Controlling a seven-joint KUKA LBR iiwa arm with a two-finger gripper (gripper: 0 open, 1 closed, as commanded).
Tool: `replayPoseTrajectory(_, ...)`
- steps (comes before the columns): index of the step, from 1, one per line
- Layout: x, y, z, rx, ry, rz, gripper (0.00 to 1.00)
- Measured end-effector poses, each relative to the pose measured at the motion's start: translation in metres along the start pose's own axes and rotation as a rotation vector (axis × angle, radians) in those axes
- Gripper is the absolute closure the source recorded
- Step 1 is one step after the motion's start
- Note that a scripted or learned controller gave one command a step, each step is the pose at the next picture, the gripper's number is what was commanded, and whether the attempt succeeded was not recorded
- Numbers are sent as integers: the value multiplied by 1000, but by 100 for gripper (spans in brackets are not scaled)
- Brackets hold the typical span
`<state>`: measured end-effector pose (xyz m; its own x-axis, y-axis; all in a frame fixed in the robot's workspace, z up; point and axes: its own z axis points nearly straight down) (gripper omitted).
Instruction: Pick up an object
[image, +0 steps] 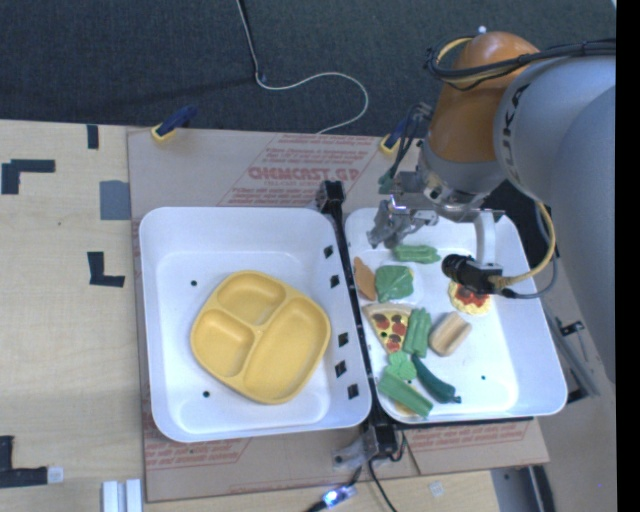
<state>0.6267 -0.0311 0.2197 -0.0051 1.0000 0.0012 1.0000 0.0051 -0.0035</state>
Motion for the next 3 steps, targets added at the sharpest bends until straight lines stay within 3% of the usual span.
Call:
replayPoseTrajectory(1, 11, -10, -15, -2, 0, 2, 100)
replayPoseTrajectory(2, 7, -5, 6, 1, -2, 4, 100)
replayPoseTrajectory(3, 20, -12, -7, -2, 0, 2, 100)
